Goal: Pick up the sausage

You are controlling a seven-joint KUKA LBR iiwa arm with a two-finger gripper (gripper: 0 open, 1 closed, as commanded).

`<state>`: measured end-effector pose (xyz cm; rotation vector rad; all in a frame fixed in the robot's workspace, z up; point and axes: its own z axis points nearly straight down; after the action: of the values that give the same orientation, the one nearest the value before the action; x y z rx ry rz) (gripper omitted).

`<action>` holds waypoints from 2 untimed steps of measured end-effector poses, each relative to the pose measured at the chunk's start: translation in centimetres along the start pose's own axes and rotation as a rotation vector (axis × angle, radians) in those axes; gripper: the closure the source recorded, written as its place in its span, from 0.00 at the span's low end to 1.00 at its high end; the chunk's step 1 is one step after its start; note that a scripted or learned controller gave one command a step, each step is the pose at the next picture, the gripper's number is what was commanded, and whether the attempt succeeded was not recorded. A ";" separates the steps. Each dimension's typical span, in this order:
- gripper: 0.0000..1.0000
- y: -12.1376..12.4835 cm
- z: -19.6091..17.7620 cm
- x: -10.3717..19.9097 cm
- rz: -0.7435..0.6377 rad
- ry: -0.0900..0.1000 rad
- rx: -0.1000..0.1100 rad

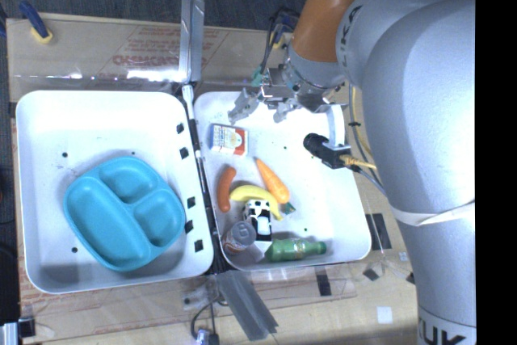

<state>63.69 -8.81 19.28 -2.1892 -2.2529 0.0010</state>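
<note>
Reaching: the grey arm (420, 93) with its orange band is being extended in from the right, over the top of the right bin (343, 194).
Hand: the hand (260, 107) is being held above the upper left corner of the right bin, its two fingers (242, 105) spread apart with nothing seen between them.
Sausage: the sausage (226, 187) is lying on the floor of the right bin, near its left wall, lengthwise and nearly upright in the view; it is well below the hand and is not being touched by it.
Carton: a small white carton (228, 139) with red and blue print is lying just above the sausage, between it and the hand.
Carrot: a carrot (272, 180) is lying at a slant to the right of the sausage, its lower end resting against the banana.
Banana: a banana (255, 195) is lying just beside the lower end of the sausage.
Black-and-white item: a small black-and-white thing (259, 216) is sitting just below the banana; what it is cannot be told.
Can: a round metal can (241, 237) is lying near the bottom edge of the right bin.
Bottle: a green bottle (295, 248) is lying on its side along the bottom wall.
Left bin: the left bin (48, 141) is holding a blue divided plate (123, 212).
Bench: both bins are being carried side by side on the bench (105, 52).
</note>
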 end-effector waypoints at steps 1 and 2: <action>0.00 -2.5 10.2 -0.2 -0.215 0.001 0.003; 0.00 -8.5 10.1 -1.2 -0.188 0.001 0.002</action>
<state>55.23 -10.29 9.14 -1.9663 -2.4462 0.0020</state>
